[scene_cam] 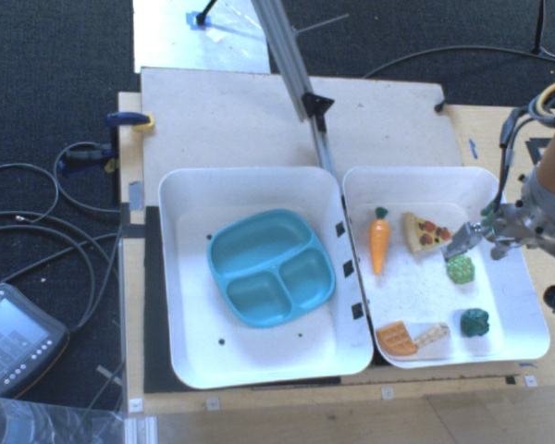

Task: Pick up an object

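Five items lying in right bin (527, 336) | tool (464, 240) hovering, grip state unclear | approaching; green ball (460, 269) just below needing descent.

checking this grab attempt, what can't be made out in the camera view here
- Gripper: small and blurred in the camera view, so whether it is open, or touching the pizza slice or light green piece, cannot be told.
- Arm: cut off by the right edge.
- Dark green piece: too small to identify.
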Tool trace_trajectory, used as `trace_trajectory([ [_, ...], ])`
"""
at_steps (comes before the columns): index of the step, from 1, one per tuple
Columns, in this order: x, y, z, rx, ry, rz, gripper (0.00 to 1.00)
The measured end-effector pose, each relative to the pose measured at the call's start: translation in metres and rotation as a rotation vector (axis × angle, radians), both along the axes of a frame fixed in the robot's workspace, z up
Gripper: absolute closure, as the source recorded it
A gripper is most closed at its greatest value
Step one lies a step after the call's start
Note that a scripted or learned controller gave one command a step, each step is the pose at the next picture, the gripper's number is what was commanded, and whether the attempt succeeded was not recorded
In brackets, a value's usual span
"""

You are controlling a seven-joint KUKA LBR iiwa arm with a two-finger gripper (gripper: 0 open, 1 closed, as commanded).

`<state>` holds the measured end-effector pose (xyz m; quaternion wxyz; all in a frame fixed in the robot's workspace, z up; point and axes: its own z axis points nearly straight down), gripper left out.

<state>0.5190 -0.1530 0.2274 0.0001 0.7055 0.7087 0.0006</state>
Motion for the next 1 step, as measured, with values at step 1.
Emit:
trace_trajectory([
  [1,0.0001,0.0001,0.0002,0.000,-0.001,-0.002,0.00],
])
